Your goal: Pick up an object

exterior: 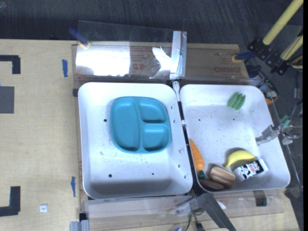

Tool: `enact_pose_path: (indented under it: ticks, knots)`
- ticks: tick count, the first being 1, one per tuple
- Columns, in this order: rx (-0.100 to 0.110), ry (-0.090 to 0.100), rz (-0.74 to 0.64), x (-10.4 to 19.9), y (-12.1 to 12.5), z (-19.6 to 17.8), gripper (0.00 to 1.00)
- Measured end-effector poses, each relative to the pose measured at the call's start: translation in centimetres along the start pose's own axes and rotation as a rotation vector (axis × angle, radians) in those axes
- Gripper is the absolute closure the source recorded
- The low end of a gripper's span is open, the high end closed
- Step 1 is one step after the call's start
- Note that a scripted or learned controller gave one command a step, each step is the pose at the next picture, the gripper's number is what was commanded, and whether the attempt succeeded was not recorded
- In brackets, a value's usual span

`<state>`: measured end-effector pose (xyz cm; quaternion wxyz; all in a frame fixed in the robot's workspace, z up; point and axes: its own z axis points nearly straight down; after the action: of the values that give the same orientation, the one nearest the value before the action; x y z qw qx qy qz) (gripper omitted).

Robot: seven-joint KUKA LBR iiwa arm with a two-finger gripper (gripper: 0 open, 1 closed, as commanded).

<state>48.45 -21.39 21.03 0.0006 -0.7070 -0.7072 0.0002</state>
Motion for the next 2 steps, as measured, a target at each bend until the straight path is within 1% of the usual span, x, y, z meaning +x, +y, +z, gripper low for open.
enact_pose_path:
  ticks: [1, 2]
  knots:
    - [0.001, 0.001, -0.318, 3.7, 4.6, 4.0, 0.00]
    - [-0.018, -0.009, -0.679, 5.1, 0.1, 11.8, 0.00]
